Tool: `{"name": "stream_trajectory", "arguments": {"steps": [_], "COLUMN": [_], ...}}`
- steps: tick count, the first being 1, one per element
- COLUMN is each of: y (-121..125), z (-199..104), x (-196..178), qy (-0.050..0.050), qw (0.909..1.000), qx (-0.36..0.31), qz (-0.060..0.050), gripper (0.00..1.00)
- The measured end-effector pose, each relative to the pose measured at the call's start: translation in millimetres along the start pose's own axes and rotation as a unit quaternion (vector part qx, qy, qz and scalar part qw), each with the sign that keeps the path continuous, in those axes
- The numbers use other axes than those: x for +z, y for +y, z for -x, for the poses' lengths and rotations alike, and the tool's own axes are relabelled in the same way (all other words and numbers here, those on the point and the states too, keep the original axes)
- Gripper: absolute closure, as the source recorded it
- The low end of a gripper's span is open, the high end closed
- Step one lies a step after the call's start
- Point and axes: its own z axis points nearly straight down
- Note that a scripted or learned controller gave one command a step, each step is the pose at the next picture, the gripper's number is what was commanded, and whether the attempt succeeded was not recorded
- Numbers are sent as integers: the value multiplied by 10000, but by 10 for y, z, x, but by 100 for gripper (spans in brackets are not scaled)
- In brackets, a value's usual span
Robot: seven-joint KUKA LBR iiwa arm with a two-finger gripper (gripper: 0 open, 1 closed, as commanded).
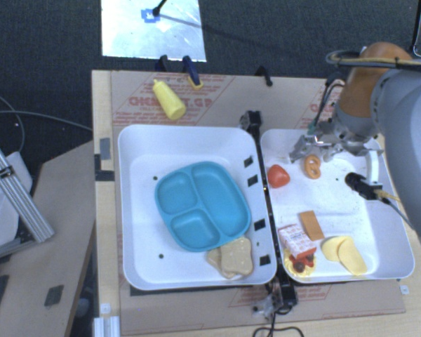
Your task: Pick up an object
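My gripper (313, 150) hangs over the back of the right bin (400, 248), reaching in from the right. Directly under its tip, touching or nearly touching it, sits a small orange-brown pretzel ring (312, 166). To the left of the ring, by the bin's left wall, lies a red tomato-like piece (278, 176). Nearer the front are an orange-brown block (311, 224), a red and white carton (295, 238) and yellow slices (344, 252).
The left bin (137, 188) holds a blue divided plate (202, 204) and bread slices (231, 258) at its front. A yellow bottle (168, 99) lies on the cardboard behind the bins. The arm's grey body covers the right bin's far right corner.
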Motion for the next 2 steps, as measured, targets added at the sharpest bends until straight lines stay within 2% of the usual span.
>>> {"name": "stream_trajectory", "arguments": {"steps": [1,2], "y": [-861,-1452], "z": [-139,-273], "x": [-80,15], "qy": [19,19], "qw": [10000,10000], "qx": [31,29], "qz": [-68,-67], "gripper": [0,0]}}
